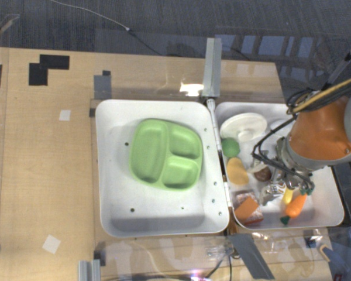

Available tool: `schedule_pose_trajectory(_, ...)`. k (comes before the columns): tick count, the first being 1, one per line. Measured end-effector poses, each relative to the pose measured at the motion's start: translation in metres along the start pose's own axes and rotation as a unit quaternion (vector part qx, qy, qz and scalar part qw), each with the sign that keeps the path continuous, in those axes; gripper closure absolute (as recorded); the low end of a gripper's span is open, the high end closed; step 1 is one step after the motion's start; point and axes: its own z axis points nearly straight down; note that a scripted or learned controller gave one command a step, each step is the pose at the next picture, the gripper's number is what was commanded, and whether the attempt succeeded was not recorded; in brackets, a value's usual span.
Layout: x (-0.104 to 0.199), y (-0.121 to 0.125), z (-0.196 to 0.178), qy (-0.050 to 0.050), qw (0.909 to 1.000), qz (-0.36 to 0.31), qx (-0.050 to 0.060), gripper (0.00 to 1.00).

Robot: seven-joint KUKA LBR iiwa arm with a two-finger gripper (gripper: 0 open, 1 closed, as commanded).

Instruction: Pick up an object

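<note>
The jaws (279,187) hang low inside the right bin (333,214), under the orange band of the arm (319,134); the wrist and its black cables hide them, so I cannot tell whether they are released or clenched, nor whether anything sits between them. Just right of them and a little nearer lies a toy carrot (295,205), orange with a green tip and a yellow piece touching its far end. Just left of them a small brown object (262,172) lies on the bin floor. Further left, a yellow object (237,171) rests near the bin's left wall, with a green ball (231,147) just beyond it on the far side. At the near left corner sits an orange and red object (247,208). A white round dish (244,125) lies at the far end of this bin. The left bin (114,215) holds a green divided plate (165,154) with three compartments, lying flat near the middle. Both bins sit side by side on the wooden desk (41,174)
</note>
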Motion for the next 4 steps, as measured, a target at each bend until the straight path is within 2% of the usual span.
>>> schedule_pose_trajectory(1, -0.007, 0.001, -0.014, -0.012, 0.9999, -0.003, 0.002, 1.00)
schedule_pose_trajectory(2, -0.011, 0.002, -0.026, -0.016, 0.9999, -0.006, 0.003, 1.00)
schedule_pose_trajectory(3, -0.051, -0.071, -0.159, 0.002, 0.9964, -0.085, 0.001, 1.00)
schedule_pose_trajectory(4, -0.007, -0.081, -0.045, 0.007, 0.9187, -0.395, -0.006, 1.00)
